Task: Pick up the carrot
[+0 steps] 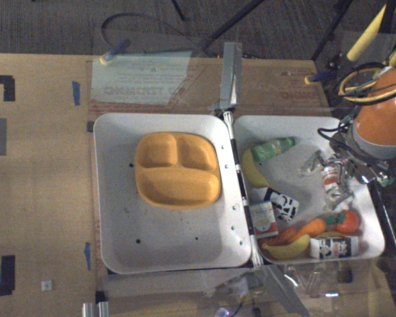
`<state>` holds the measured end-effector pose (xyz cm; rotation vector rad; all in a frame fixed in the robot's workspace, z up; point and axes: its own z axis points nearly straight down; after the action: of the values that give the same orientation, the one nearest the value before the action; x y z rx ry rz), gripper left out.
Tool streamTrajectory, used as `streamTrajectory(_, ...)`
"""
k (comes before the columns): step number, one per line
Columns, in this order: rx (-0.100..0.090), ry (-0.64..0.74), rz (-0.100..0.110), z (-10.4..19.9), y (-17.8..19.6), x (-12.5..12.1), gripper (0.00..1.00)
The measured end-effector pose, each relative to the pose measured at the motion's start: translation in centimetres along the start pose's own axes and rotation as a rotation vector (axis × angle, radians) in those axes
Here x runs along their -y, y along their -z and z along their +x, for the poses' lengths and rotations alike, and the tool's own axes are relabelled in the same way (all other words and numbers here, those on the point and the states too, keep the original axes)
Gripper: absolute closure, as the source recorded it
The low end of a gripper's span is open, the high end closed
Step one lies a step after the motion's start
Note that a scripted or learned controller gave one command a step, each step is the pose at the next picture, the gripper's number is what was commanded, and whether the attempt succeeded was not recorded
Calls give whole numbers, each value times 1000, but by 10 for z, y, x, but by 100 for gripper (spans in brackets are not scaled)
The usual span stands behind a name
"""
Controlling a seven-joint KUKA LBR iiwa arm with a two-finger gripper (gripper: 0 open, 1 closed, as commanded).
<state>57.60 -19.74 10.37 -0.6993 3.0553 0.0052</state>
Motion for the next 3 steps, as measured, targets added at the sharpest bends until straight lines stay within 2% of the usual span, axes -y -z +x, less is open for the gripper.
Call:
streamTrajectory(1,-3,-19,4,70,78,-19,0)
streamTrajectory(2,-5,302,-1,38,37,-50,0)
streamTrajectory(3,0,568,2,1,21,-26,0)
